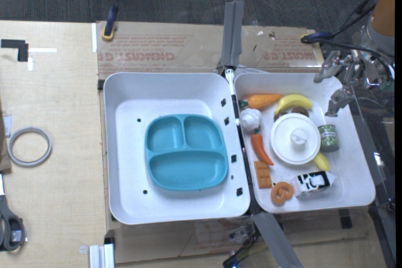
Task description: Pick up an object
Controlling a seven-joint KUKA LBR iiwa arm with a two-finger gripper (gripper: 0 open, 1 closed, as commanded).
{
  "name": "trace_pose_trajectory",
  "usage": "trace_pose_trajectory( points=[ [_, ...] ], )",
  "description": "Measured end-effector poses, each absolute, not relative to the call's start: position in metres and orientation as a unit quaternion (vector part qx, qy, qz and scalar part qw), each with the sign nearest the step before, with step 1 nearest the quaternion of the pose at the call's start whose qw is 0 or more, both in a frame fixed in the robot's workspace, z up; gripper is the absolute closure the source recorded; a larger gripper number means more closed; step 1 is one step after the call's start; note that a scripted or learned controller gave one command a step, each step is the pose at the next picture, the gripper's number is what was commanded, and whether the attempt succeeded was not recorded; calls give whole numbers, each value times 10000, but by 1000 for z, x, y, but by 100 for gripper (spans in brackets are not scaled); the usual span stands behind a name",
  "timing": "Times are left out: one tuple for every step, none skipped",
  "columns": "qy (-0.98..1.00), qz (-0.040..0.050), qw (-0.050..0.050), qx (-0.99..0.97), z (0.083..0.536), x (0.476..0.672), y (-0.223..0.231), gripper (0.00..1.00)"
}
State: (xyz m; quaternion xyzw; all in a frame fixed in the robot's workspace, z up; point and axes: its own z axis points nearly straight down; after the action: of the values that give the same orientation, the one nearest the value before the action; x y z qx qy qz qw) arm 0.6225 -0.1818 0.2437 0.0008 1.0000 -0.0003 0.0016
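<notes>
Now the tool [339, 94] hovers at the right bin's [364, 166] edge, grip unreadable; next, descend onto the can [328, 137].

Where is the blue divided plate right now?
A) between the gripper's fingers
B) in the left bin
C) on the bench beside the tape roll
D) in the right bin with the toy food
B: the blue divided plate lies flat in the left bin, alone there.

A teal divided plate [186, 152] is sitting in a white bin [119, 147]. In the other white bin [358, 185] are lying a yellow banana [294, 101], an orange carrot [264, 100], a white lid [295, 138], a green can [328, 137] and a black-and-white carton [313, 182].
</notes>
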Motion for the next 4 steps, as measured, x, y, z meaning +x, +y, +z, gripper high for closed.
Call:
trace_pose_trajectory(
  points=[
    [9973, -7, 25, -732, 94, 601, -191, 0],
    [9939, -39, -5, -1103, 96, 648, -106, 0],
    [9968, -5, 25, -802, 94, 623, -151, 0],
    [9992, -9, 36, -409, 102, 616, -213, 0]
  ],
)
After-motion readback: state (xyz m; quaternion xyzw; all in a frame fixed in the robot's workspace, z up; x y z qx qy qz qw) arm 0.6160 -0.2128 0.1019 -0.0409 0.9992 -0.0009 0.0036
